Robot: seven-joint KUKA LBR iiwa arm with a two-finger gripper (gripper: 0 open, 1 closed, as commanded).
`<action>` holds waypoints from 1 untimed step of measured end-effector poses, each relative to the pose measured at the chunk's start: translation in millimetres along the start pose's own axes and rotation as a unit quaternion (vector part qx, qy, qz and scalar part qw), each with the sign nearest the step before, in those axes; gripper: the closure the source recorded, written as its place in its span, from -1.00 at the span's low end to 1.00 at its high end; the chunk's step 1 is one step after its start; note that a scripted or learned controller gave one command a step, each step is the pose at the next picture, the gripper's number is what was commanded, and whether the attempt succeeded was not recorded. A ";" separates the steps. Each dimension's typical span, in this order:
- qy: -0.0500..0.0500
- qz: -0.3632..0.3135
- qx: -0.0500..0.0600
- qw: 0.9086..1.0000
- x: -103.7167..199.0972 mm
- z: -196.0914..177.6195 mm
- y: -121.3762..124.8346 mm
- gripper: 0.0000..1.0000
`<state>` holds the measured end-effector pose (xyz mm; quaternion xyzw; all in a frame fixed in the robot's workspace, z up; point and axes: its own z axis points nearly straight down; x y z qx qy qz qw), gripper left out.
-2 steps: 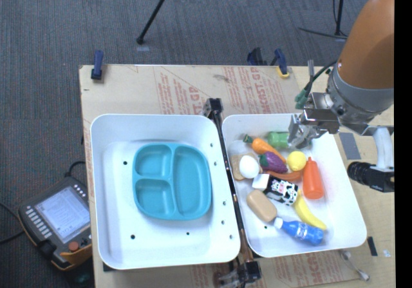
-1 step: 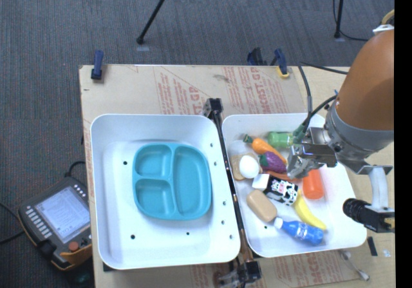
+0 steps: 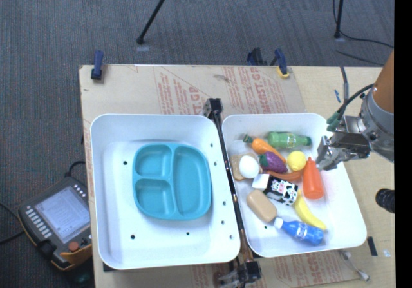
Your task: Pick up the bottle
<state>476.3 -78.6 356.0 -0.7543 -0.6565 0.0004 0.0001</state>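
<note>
Three bottles lie in the right bin (image 3: 351,212). A green bottle (image 3: 288,139) lies on its side near the far wall. An orange bottle (image 3: 312,180) lies near the right wall with its neck pointing away from me. A blue bottle (image 3: 299,230) with a white cap lies near the front. My gripper (image 3: 327,153) hangs over the bin's right side, just above and to the right of the orange bottle's neck. I see nothing held in it.
Around the bottles lie a carrot (image 3: 262,146), an eggplant (image 3: 275,162), a lemon (image 3: 297,161), an egg (image 3: 248,166), a cow-print carton (image 3: 282,189), a bread piece (image 3: 261,205) and a banana (image 3: 309,214). The left bin holds a teal divided plate (image 3: 172,180).
</note>
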 end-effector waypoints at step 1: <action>0.000 0.243 0.000 0.970 30.1 -34.2 -4.1 1.00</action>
